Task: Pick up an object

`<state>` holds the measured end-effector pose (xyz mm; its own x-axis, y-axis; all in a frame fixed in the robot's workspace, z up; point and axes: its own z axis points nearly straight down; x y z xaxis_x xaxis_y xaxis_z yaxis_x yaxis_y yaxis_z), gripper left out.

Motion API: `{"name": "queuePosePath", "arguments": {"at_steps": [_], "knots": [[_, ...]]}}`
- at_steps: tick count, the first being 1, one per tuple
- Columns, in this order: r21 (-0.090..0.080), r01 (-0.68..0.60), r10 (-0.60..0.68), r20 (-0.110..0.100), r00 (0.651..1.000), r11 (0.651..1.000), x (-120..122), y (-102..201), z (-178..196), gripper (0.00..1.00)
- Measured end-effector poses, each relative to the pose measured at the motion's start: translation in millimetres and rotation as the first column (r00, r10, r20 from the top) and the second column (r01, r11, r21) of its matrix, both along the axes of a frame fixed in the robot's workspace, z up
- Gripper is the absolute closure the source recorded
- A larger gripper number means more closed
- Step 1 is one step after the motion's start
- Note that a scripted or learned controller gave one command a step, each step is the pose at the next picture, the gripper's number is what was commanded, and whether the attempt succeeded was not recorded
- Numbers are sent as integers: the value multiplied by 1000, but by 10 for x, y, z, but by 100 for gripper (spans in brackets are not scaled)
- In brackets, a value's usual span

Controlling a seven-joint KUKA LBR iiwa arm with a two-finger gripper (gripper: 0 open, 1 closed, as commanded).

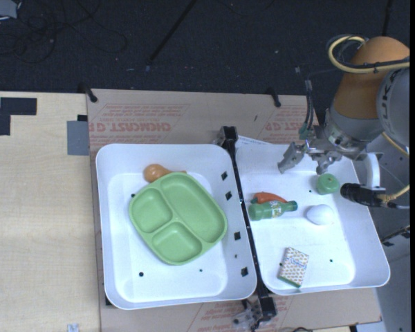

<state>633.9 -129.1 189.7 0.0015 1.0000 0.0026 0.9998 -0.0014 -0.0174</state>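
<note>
Wooden surface (pixel 34 206) carries two bins: left holds a green divided plate (pixel 178 217); right holds a green bottle (pixel 272 209), white ball (pixel 319 214), green cap (pixel 327 182). Fingers (pixel 310 159) hang apart, empty, above; round items could roll away.

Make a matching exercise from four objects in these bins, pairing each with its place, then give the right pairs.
Things:
1. green divided plastic plate
2. green plastic bottle
3. white egg-shaped ball
4. small patterned box

Places:
A. right bin, near front edge
B. left bin, middle
C. right bin, lying beside the centre divider
D. right bin, just right of the bottle

Pairs: 1-B, 2-C, 3-D, 4-A
</note>
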Motion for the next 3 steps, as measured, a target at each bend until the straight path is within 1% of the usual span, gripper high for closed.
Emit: {"name": "queuePosePath", "arguments": {"at_steps": [1, 2, 3], "knots": [[-2, -2, 2, 14, 1000, 1000, 30, 0, 92, 0], [-2, -2, 2, 12, 1000, 1000, 54, -22, -534, 0], [-2, -1, 1, 11, 1000, 1000, 47, -8, -1050, 0]]}}
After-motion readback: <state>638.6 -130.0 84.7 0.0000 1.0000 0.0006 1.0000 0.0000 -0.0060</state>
